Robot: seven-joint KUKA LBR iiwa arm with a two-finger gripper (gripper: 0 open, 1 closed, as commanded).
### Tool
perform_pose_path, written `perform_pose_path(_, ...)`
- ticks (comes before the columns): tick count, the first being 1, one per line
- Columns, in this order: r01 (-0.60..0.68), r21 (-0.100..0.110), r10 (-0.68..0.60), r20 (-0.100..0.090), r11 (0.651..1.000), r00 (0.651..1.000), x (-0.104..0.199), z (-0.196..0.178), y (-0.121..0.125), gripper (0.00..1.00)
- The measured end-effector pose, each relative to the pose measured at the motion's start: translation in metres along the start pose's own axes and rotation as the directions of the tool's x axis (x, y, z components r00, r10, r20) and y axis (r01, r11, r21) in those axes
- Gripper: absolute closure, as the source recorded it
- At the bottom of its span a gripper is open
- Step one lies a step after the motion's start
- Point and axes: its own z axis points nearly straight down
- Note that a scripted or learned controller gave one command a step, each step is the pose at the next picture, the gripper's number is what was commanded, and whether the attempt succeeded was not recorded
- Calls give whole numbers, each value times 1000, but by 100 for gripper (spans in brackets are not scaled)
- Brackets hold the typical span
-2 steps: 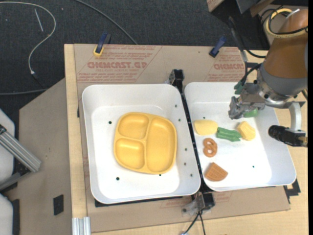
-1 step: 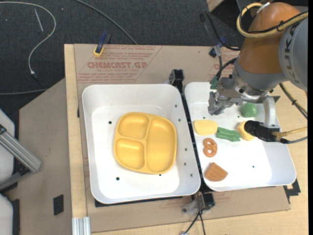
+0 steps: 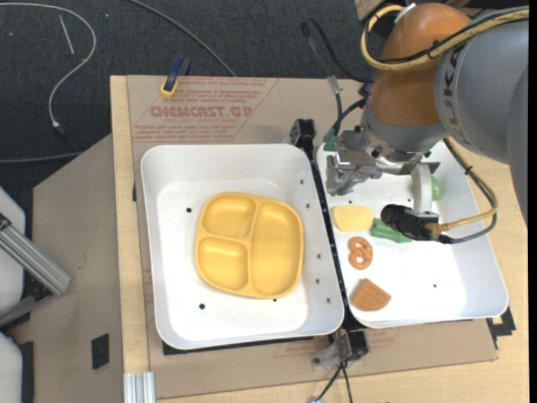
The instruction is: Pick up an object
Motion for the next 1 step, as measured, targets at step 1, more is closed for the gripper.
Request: perform_pose_path(1, 0, 4, 0, -1, 1000, 1000, 58, 14, 2, 100)
